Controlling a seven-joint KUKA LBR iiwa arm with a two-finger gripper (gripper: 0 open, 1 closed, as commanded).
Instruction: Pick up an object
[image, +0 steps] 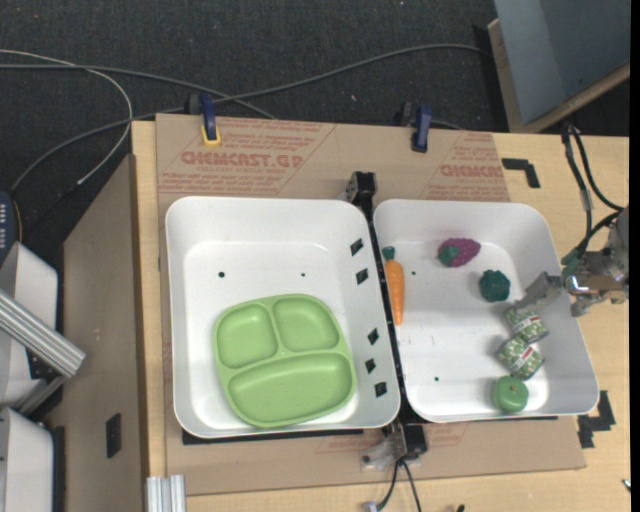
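Note:
The right bin (470, 215) holds several small objects. An orange carrot (396, 290) lies along its left wall. A purple, grape-like piece (459, 251) sits near the back, with a dark green piece (494, 286) just to its right. Two patterned green-and-white pieces (522, 340) lie by the right wall, and a round light green fruit (511, 394) rests at the front right corner. My gripper (575, 283) is over the bin's right rim, close above the patterned pieces and right of the dark green piece. I see nothing held in it.
The left bin (200, 240) carries a light green divided plate (285, 358) in its front half. Black clips run along the wall between the bins (368, 300). Cardboard lies under both bins, held by blue clamps (421, 128) at the back. Cables trail at the right.

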